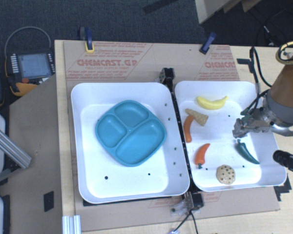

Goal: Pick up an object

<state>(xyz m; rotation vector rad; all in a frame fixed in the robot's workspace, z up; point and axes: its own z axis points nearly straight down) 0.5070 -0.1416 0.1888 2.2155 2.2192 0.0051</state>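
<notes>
Hand: the hand [244, 126] is hovering low over the right side of the right bin [219, 90]; whether it is open or closed I cannot tell, and nothing is showing as gripped.
Nearest object: a dark green pepper [246, 151] is lying just below the hand on the bin floor, slanting toward the near right corner.
Handling: it is looking like a small toy, so probably light, stiff and smooth, likely to slip; taking it across its thicker middle would suit best.
Other pieces: an orange pepper [202, 154], a round cookie [226, 174], a long orange chili [187, 128], a tan wedge [197, 116] touching it, and a yellow banana [211, 102] are lying apart, 6 in all.
Surface: the bin floor is looking flat, white and slick, so a nudged piece may slide.
Room: the pepper is sitting near the right wall, well apart from the others.
Left bin: the left bin [83, 130] is carrying a blue divided plate [131, 132].
Bench: the bench [63, 145], brown board, is bearing both bins.
</notes>
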